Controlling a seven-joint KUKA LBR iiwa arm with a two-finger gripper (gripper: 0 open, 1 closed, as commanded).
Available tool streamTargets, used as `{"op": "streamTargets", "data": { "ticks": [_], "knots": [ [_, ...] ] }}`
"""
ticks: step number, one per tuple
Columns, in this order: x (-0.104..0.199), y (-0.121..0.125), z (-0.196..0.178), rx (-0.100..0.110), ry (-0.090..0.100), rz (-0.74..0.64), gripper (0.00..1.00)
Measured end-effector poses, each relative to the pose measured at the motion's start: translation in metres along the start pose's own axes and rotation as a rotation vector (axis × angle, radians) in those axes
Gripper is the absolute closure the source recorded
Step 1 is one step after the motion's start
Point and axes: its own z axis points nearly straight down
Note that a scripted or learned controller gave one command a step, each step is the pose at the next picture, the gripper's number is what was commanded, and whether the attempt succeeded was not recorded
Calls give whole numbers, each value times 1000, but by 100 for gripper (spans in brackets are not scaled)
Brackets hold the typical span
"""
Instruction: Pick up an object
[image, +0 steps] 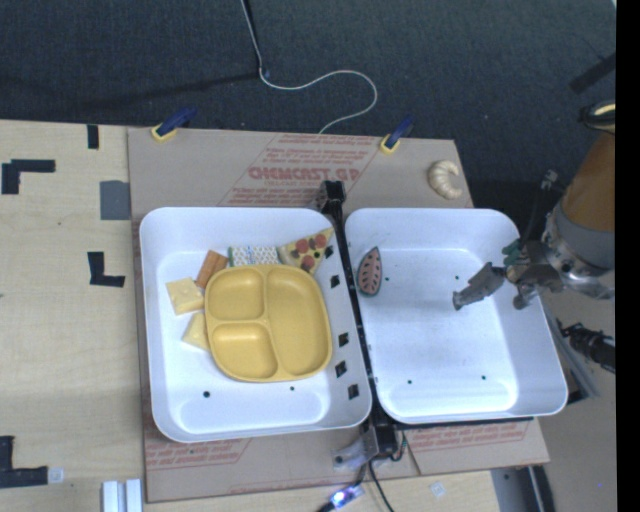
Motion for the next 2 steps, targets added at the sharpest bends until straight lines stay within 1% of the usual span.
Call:
{"op": "streamTargets", "data": {
  "ticks": [1, 2],
  "knots": [
    [0, 2, -7, -12, -2, -4, 0],
    [0, 13, 45, -9, -3, -4, 0]
  ]
}}
